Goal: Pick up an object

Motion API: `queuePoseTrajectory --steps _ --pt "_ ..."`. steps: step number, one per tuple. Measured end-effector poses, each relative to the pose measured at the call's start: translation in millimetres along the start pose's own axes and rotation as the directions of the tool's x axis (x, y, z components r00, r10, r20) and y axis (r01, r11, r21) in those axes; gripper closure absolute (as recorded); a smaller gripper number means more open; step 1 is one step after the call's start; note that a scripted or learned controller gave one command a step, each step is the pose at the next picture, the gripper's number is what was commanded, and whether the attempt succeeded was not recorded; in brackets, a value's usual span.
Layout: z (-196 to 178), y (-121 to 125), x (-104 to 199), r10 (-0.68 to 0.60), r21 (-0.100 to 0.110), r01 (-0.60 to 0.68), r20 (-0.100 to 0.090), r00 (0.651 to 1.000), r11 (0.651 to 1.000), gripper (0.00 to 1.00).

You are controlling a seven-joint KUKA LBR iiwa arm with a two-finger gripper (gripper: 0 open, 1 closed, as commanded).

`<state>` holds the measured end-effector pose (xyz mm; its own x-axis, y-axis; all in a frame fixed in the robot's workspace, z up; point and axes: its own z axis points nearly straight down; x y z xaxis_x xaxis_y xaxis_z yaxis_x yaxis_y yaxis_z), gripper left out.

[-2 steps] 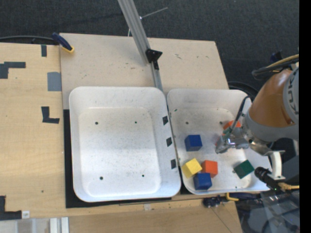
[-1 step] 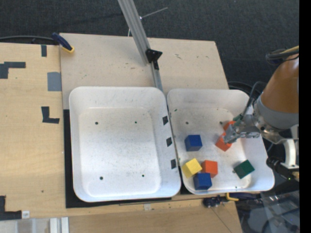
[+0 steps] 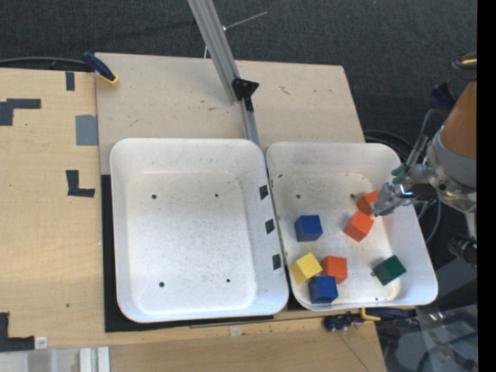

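The right bin (image 3: 333, 165) holds several small blocks. An orange block (image 3: 365, 201) lies near the bin's right side, and my gripper (image 3: 385, 200) hangs right beside it, partly covering its right edge. Just below sits another orange block (image 3: 358, 226). A blue block (image 3: 308, 227) lies near the bin's middle. Along the front lie a yellow block (image 3: 306, 266), a third orange block (image 3: 335, 267), a second blue block (image 3: 323, 288) and a green block (image 3: 388, 270). I cannot see anything held by the gripper.
The left bin (image 3: 186, 153) stands beside the right one, sharing a raised rim in the middle. A slanted metal pole (image 3: 217, 37) crosses the bench behind the bins. The arm's grey body (image 3: 457, 161) comes in over the right bin's right rim.
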<state>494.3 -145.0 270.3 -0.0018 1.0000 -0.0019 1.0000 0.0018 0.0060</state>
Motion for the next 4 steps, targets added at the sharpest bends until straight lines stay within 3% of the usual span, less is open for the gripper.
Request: queuePoseTrajectory --steps 3,4 --pt "5.5 31.9 168.1 -0.005 0.008 0.005 -0.002 1.000 1.000 1.00" --pt "12.6 33.5 211.9 -0.004 0.009 0.004 -0.002 1.000 1.000 1.00"
